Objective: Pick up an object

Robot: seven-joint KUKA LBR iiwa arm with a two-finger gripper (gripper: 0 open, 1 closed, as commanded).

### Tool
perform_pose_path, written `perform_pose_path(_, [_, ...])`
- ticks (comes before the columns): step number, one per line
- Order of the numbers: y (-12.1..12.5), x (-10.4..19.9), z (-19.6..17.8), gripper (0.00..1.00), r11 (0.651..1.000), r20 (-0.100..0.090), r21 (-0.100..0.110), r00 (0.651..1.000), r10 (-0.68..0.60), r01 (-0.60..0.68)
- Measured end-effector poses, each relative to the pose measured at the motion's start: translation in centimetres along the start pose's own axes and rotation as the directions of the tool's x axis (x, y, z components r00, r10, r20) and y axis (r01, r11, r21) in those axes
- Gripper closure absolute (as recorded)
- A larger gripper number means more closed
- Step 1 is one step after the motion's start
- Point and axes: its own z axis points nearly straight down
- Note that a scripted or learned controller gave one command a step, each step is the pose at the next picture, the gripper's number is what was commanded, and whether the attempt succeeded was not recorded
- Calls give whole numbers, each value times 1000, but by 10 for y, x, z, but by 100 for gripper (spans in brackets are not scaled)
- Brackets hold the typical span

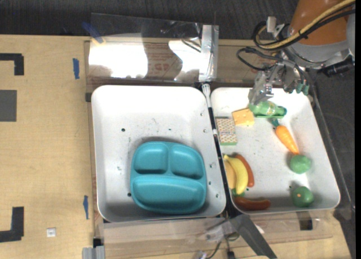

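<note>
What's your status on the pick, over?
Gripper low at right bin's far edge, by green toy. Nothing seen held. Cheese wedge and carrot crowd close.

Fixed overhead slant view of both bins (107, 105)

Orange-banded grey arm (324, 18), yellow cables (304, 23)
</note>
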Motion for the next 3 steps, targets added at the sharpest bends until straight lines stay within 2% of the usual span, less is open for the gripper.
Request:
perform_pose_path(2, [2,-4,-25,100,1000,20,-2,1000,-2,2])
perform_pose_path(3, [-5,-18,-27,100,994,-9,2,994,-110,110])
